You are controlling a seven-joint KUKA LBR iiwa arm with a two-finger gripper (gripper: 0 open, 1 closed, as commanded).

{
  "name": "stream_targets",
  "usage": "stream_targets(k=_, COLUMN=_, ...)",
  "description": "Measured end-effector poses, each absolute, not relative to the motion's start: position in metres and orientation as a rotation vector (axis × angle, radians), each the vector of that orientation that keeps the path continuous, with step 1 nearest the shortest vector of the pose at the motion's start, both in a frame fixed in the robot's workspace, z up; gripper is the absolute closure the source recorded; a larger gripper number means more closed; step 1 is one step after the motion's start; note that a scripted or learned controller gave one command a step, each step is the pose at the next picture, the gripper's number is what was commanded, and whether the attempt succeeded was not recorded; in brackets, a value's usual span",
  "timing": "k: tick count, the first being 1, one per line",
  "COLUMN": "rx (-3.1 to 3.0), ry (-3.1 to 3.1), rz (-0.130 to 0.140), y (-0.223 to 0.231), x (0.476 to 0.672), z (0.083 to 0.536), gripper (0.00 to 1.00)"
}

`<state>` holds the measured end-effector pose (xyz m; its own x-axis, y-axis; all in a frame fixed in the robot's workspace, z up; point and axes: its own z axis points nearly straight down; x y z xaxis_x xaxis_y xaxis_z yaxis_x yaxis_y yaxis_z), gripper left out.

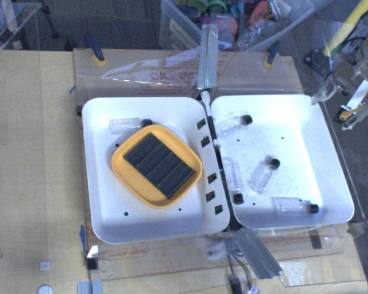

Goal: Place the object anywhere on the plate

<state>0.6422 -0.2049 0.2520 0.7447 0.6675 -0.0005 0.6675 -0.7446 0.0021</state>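
Note:
A yellow plate (156, 166) with a dark ridged centre lies in the left bin (101, 216). A clear vial with a black cap (126, 125) lies just beyond the plate's far left edge. Several more clear vials with black caps lie in the right bin (306, 133): one near the far left corner (232, 124), one in the middle (261, 176), one along the divider (233, 177) and one at the near right (292, 205). My gripper (351, 109) hangs outside the right bin's far right corner, above the bench, away from every vial.
A clear tub of coloured toys (233, 8) stands behind the bins. A metal strip (207, 57) runs from the back down to the divider between the bins. Bare wooden bench (30, 164) stretches to the left.

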Motion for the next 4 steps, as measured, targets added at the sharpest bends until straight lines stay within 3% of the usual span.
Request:
stream_targets(k=2, rx=2.853, ry=1.319, rz=-0.005, y=-0.209, x=0.644, z=0.243, gripper=0.00)
stream_targets(k=4, rx=2.852, ry=1.322, rz=-0.004, y=-0.207, x=0.659, z=0.241, gripper=0.00)
